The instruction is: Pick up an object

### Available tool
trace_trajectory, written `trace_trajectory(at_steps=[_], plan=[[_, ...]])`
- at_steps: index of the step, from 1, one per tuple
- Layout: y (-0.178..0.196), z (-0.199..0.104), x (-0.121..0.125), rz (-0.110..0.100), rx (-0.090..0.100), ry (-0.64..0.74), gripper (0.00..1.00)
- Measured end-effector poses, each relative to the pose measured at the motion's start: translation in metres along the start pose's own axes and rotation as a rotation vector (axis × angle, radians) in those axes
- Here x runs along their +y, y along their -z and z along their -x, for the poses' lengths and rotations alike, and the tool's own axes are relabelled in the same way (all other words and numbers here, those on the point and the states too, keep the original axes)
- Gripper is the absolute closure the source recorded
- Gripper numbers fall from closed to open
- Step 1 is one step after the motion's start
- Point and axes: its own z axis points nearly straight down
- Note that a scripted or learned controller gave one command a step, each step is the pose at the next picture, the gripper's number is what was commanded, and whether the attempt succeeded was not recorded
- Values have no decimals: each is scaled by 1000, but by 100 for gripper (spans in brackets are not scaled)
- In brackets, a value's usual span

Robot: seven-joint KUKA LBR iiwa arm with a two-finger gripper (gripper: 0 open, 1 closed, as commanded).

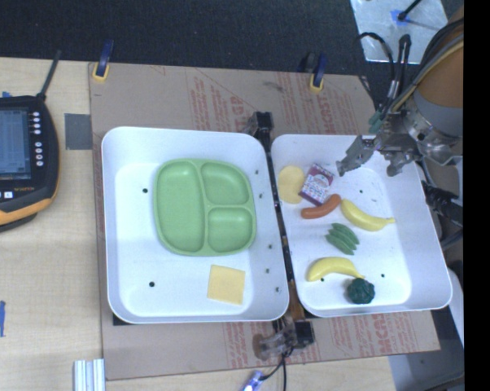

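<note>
My gripper hovers over the back of the right bin, open, with nothing between its fingers. One fingertip is just right of a purple and white packet. Beside the packet lies a pale yellow round piece. Below them are a red sausage, a banana and a green pea pod. Nearer the front lie a second banana and a dark green broccoli.
The left bin holds a green divided plate and a yellow cheese slice. An orange-edged control tablet lies on the bench at the far left. Cables and the arm's wrist crowd the back right corner.
</note>
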Motion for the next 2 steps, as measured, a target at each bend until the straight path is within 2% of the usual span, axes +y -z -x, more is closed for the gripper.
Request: trace_trajectory(at_steps=[1,2], plan=[[-112,21,-7,-1,-1,0,0],[-182,32,-68,-1,0,0,0]])
